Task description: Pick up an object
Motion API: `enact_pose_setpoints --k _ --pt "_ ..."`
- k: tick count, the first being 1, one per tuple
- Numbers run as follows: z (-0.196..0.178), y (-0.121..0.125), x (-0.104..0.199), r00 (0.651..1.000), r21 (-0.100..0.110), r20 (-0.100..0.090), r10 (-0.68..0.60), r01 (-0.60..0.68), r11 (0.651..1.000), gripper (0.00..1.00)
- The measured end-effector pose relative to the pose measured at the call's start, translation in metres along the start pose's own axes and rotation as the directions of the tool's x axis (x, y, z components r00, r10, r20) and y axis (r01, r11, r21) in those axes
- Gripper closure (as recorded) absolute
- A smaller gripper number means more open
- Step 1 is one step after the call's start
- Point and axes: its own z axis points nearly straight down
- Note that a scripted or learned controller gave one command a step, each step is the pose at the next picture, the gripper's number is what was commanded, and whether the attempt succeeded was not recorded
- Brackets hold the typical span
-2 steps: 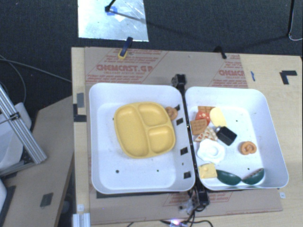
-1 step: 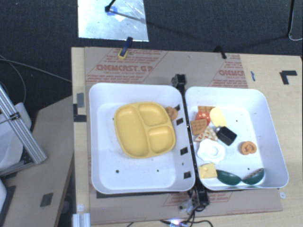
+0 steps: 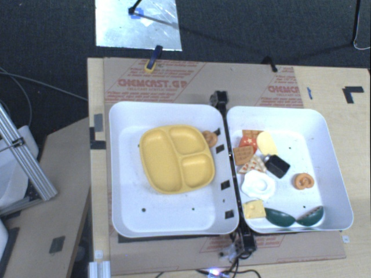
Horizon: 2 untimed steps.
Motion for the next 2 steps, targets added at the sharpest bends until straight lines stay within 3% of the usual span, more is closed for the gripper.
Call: enact_pose_setpoints --k 2 --pt "0.0 0.0 0.0 1.0 0.0 0.0 0.0 0.0 1.0 1.0"
